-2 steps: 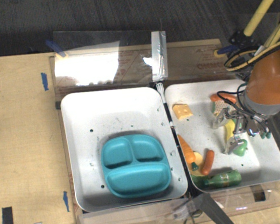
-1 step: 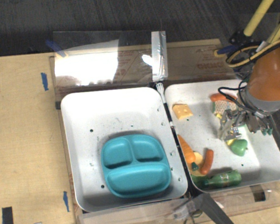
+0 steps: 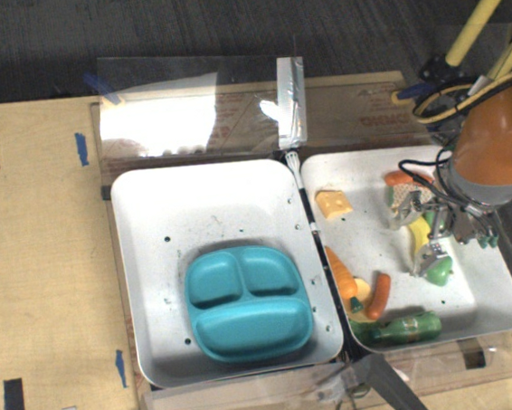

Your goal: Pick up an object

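Green bottle (image 3: 405, 326) lying at lower right of frame; gripper (image 3: 430, 243) hovering over yellow and green toys, finger state unclear.

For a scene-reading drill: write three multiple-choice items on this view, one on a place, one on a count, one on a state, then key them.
1. Where does the teal tray lie?
A. in the left bin
B. in the right bin
C. on the cardboard

2. How many compartments does the tray have?
A. two
B. three
C. five

3. How does the green bottle rest?
A. standing upright
B. on its side
C. leaning on the tray

Key: 1 A, it sits on the left bin floor. 2 B, two small sections above one large one. 3 B, it lies flat along the near wall of the right bin.
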Robot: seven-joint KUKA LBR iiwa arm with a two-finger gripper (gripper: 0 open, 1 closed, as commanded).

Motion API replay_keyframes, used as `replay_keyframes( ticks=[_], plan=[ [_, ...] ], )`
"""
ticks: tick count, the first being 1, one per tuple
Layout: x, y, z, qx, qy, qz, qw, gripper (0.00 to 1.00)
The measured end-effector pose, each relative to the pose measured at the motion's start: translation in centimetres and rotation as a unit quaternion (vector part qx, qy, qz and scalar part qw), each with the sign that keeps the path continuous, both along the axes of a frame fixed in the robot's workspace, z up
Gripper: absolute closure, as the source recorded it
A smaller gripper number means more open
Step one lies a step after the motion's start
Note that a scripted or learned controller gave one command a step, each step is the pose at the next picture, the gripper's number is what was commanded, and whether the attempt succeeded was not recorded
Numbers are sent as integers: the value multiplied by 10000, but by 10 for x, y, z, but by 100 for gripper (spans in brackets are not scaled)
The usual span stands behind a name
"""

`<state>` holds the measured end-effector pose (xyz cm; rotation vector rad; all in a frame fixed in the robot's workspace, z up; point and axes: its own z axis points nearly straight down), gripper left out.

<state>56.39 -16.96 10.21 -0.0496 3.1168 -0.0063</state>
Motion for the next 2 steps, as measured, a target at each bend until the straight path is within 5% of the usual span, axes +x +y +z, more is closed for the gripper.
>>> replay_keyframes(
  ticks=[1,2],
  plan=[
    [2,0,12,-10,-49,-1,10000,100],
    [2,0,11,-7,-40,-1,10000,0]
  ],
)
